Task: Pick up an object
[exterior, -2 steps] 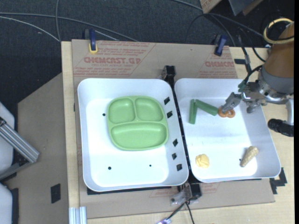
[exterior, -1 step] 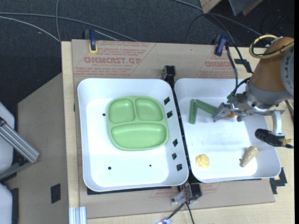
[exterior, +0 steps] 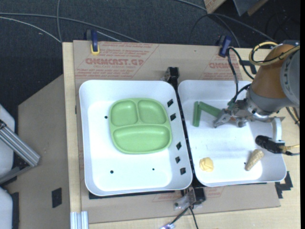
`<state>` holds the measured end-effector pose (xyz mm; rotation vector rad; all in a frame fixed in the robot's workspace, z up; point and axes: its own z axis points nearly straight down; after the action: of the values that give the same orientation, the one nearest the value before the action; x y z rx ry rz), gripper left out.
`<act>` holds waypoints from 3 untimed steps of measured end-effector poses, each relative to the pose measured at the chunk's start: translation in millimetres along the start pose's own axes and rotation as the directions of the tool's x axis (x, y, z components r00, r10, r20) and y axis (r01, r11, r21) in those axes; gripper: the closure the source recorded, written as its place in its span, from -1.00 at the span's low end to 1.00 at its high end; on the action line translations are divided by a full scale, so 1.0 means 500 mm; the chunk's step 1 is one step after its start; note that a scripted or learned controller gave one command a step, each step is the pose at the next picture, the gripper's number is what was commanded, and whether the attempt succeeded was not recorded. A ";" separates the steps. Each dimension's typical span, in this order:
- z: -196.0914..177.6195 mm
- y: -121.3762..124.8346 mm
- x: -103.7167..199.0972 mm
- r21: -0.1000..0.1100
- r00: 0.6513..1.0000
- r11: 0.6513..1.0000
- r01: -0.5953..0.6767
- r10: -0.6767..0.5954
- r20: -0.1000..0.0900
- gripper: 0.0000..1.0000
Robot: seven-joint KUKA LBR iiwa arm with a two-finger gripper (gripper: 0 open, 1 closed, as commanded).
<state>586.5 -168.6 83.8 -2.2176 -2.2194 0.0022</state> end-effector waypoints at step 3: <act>-0.224 0.032 0.002 -0.009 1.000 1.000 0.000 0.000 0.004 1.00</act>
<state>603.1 -167.9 195.7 -2.2242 -2.2257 -0.0043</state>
